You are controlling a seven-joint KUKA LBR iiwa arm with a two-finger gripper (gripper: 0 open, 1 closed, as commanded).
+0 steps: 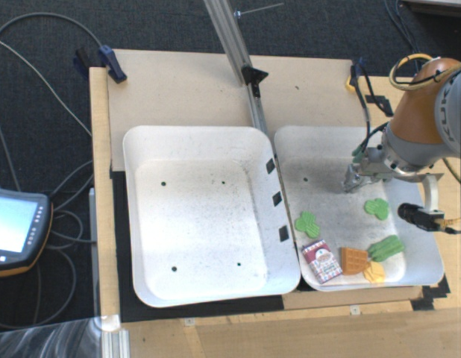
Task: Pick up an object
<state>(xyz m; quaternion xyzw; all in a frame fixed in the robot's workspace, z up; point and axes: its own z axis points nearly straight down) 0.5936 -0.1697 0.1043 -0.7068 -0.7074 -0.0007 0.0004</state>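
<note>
The pickable things lie in the right bin [320, 144], a shallow white tray with rounded corners and a speckled, scuffed floor. Nearest the gripper is a small lumpy green piece [377, 209], lying flat just below and to the right of it. A second green piece with a knobbly outline [306, 224] sits near the bin's left wall. Along the bottom edge lie a flat red-and-white printed packet [321, 262], a small orange waffle-textured square [354, 259] touching its right side, a yellow scrap [374, 273] just beside that, and an elongated green ridged piece [386, 247] tilted above the yellow one.

The gripper [354, 180] hangs low over the bin's middle, its metal tip over bare floor, apart from every object; whether it is parted or closed cannot be told. Above it rises the arm with its smooth orange band [418, 110].

The left bin [193, 140] shares the same white, speckled plastic. Both rest on a pale wooden bench [178, 88].
</note>
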